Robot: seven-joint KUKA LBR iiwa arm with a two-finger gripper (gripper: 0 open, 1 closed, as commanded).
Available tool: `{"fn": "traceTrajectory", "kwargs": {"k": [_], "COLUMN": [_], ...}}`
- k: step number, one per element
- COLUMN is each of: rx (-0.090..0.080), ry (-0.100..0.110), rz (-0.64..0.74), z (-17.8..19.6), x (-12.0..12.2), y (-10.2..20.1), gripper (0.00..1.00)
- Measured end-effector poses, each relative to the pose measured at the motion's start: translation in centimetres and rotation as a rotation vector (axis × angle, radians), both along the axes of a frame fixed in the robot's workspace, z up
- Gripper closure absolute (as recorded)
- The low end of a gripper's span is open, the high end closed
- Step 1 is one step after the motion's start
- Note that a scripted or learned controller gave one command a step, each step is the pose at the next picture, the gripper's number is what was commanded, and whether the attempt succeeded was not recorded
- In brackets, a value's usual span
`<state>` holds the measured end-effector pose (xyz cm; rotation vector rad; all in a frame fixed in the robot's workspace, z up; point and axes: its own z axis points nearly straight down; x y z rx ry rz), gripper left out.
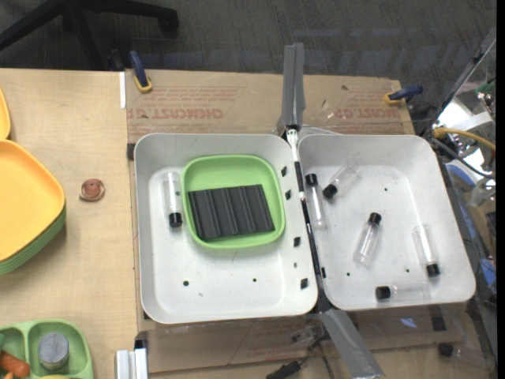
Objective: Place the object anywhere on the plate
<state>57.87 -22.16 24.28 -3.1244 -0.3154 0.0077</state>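
Note:
A green square plate point(231, 173) rests in the left bin point(221, 290), with a dark ribbed pad point(233, 212) lying on it. One clear vial with a black cap point(171, 199) lies in the left bin, just left of the plate. Several more clear black-capped vials lie in the right bin point(394, 180): one near the top point(339, 181), one in the middle point(368, 237), one at the right point(424, 250), one at the front edge point(402, 292), and one along the left wall point(313, 200).
Yellow plates point(28, 204) are stacked at the bench's left edge, with a small round brown piece point(92, 189) beside them. A green compartment tray point(43, 350) sits at the bottom left. Cardboard point(205, 109) lies under the bins, held by clamps.

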Motion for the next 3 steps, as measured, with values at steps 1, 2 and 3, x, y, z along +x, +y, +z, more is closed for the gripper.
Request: {"fn": "traceTrajectory", "kwargs": {"k": [1,2,3], "rx": [0.0,0.0,0.0], "ry": [0.0,0.0,0.0], "rz": [0.0,0.0,0.0], "z": [0.0,0.0,0.0], "x": [0.0,0.0,0.0], "y": [0.0,0.0,0.0], "gripper": [0.0,0.0,0.0]}}
